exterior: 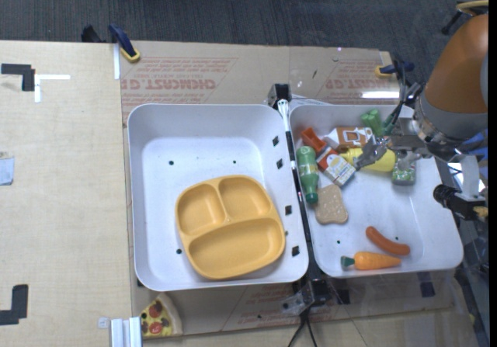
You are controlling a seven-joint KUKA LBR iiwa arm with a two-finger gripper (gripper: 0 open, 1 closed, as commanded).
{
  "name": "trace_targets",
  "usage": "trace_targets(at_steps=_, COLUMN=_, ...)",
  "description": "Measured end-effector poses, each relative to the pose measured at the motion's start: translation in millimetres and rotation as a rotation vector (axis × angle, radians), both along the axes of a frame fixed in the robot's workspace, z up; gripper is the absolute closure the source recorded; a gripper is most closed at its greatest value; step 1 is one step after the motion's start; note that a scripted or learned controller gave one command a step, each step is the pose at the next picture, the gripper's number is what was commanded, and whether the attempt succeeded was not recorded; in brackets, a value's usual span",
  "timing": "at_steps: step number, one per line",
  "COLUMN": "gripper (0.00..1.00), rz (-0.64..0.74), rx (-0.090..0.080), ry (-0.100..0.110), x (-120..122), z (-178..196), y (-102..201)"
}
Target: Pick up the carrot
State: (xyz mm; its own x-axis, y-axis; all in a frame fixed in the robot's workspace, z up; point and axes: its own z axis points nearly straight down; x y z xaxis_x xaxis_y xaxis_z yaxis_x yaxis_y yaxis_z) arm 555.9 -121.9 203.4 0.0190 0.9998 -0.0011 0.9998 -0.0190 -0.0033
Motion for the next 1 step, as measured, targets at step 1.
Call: trace_targets(at_steps=1, gripper=0.00, rz=-0.072, rx=0.000, ry=0.000, x=-67.8, z=-12.8, y=72.7)
